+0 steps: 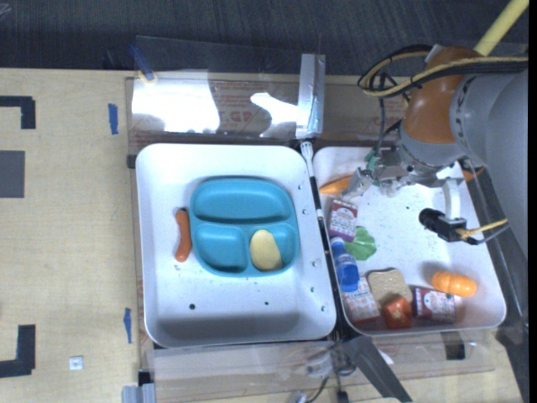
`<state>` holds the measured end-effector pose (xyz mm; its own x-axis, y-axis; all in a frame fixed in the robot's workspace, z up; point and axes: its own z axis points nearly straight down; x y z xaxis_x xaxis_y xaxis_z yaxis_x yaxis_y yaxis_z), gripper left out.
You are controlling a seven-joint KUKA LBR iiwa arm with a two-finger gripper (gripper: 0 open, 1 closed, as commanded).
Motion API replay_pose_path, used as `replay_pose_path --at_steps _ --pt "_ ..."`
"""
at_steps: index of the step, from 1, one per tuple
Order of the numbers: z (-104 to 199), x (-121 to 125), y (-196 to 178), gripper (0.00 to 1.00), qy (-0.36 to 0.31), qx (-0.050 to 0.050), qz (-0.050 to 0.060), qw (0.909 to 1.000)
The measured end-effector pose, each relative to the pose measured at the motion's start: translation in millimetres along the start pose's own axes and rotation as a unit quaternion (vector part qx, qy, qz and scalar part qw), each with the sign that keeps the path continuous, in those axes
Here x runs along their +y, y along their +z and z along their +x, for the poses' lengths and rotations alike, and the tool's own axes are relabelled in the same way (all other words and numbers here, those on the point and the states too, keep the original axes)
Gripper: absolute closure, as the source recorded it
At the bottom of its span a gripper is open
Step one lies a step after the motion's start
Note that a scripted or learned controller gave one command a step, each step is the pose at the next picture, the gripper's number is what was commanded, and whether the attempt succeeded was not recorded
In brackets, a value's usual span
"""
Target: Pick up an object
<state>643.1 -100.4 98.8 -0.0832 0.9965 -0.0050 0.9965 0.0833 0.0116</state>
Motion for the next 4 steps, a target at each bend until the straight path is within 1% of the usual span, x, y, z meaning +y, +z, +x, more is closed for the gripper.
replay_pose_path --at_steps 1,2,3,4 --pt "1.2 -69.6 10.6 0.00 -0.051 0.002 0.004 0.9987" --pt "-0.6 -67.2 -1.6 1.00 -0.049 0.001 0.000 0.9988" --pt "-0.5 -67.6 -0.7 0.00 -0.049 0.001 0.000 0.9988" --pt "4.4 -35.4 11.3 0.00 -0.010 0.002 0.004 0.9999"
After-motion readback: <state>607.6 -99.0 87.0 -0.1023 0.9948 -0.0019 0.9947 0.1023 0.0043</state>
